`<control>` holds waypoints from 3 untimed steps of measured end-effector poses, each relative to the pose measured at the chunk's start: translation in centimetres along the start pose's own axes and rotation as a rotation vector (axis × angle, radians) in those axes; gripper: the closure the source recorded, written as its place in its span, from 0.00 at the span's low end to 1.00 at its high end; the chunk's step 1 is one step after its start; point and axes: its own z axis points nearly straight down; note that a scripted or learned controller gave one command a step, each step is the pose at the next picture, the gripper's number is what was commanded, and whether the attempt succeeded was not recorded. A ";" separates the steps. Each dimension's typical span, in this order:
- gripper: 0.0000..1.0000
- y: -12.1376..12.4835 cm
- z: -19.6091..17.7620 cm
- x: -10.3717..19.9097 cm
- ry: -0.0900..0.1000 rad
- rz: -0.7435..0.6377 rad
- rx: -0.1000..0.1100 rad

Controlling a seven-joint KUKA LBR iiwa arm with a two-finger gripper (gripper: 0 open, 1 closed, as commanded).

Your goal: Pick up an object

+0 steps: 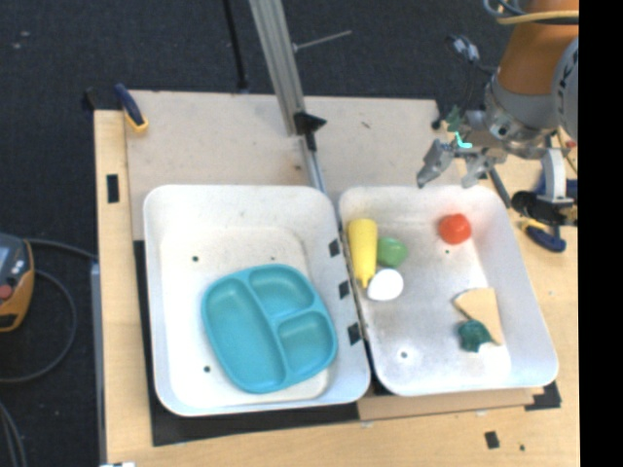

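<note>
Above right bin's (526,290) far rim: gripper (455,168), jaws apart, gripping nothing. Round glossy red ball (454,228) at 6 o'clock from jaws, apart, lying on smooth white bin floor.

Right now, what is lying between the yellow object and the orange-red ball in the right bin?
In the camera view, the green ball sits beside the yellow object; from it to the orange-red ball is bare white floor of the right bin.

I see 2 shallow white plastic bins (175,212): a turquoise 3-compartment plastic plate (268,327) in one; yellow cylinder (362,247), green ball (392,252), white egg (385,285), red ball (454,228), tan wedge (480,308), teal lump (473,335).
</note>
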 end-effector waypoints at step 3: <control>0.00 0.3 9.8 1.2 -0.002 -0.004 0.000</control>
